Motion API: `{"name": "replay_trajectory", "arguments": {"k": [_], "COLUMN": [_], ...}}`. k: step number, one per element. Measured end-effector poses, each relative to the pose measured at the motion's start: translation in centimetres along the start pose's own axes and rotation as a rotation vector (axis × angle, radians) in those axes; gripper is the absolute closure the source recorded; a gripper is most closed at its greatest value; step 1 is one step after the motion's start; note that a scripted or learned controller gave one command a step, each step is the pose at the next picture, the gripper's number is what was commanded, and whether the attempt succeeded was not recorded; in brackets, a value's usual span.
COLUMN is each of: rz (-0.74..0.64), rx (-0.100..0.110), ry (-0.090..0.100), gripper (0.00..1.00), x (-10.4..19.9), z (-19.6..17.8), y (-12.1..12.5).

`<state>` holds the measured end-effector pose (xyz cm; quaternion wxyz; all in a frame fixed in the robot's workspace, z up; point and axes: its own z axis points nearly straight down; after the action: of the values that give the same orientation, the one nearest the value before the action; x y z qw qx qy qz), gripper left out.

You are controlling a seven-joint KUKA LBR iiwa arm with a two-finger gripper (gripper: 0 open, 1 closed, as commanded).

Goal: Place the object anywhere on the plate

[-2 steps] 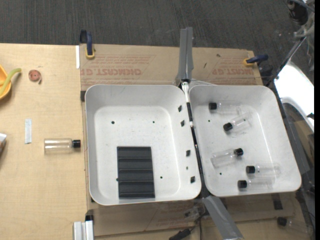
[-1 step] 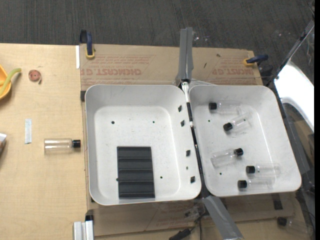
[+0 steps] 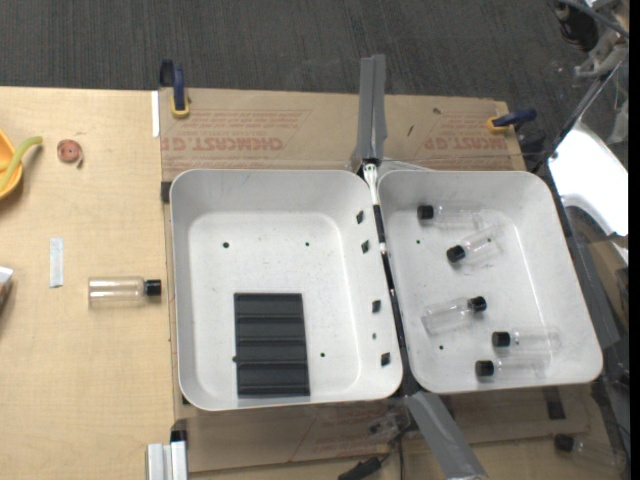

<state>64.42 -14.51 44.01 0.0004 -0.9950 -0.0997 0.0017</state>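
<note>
Tabletop (image 3: 80, 368): light wood, left side; a brown cardboard sheet (image 3: 260, 128) w/ mirrored red print lies under the bins.
Left bin (image 3: 200, 193): shallow, white, touching the right bin along the centre.
Right bin (image 3: 540, 193): white, same kind, tilted a bit clockwise.
Arm gear: white and grey parts (image 3: 595, 183) at the right edge, cut off; can't tell what they are.
Pincer: state can't be told, apart or together.
Plate (image 3: 270, 346): black, ribbed, rectangular, flat on the left bin floor near its front wall; nothing on it.
Grey bar (image 3: 371, 108): runs from the rear down to the seam betw. the bins.
Vials in right bin: 5 clear ones w/ black caps, all lying down, apart from each other: rear vial (image 3: 452, 213), second vial (image 3: 472, 249), middle vial (image 3: 452, 314), front-right vial (image 3: 527, 342), front vial (image 3: 508, 368). Clear bodies are hard to make out on white.
Loose vial (image 3: 122, 288): on the tabletop left of the left bin, lying, cap toward the bin.
Clamps: blue clamp (image 3: 167, 74) rear left, second clamp (image 3: 513, 120) rear right, on the cardboard edge.
Small bits: yellow-orange item (image 3: 8, 163) cut off at the left edge; red-brown disc (image 3: 68, 151); white strip (image 3: 56, 263).
</note>
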Motion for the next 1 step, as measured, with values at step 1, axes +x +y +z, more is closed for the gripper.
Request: {"name": "replay_trajectory", "arguments": {"k": [1], "rz": [-0.002], "rx": [0.0], "ry": [-0.002], "gripper": [0.0], "x": [-2.5], "z": [0.07], "y": [7.45]}}
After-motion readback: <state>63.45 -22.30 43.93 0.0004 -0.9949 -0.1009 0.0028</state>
